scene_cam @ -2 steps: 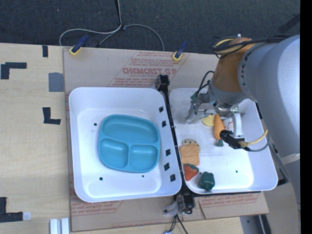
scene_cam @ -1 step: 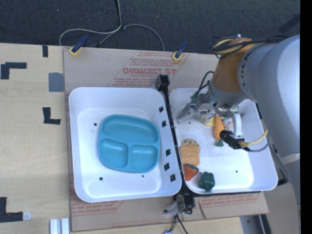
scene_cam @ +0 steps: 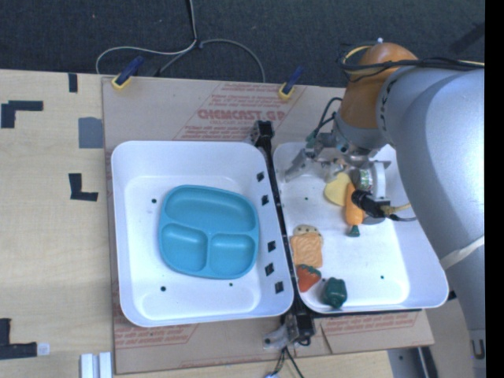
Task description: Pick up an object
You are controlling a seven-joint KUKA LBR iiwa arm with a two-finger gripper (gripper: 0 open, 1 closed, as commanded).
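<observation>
Centre the gripper (scene_cam: 342, 164), whose state can't be told, squarely over the yellow piece (scene_cam: 337, 189), clear of the orange piece (scene_cam: 353, 212) beside it.

Layout entry, sides as in the camera view. You have the left white shallow bin (scene_cam: 126, 211) and the right white shallow bin (scene_cam: 394, 266) side by side.

- **Left bin:** the blue three-compartment plastic tray (scene_cam: 209, 232) lies flat at about centre.
- **Right bin, rear half:** the yellow curved toy piece (scene_cam: 337, 189) touches the orange carrot-shaped toy (scene_cam: 353, 213) on its right. Both are under the grey arm (scene_cam: 441, 148).
- **Right bin, along its left wall:** the tan flat bread-like toy (scene_cam: 306, 249), then just in front of it the red strawberry-like toy (scene_cam: 307, 276).
- **Right bin, front:** the green pepper-like toy (scene_cam: 334, 291) sits just right of the red one.
</observation>
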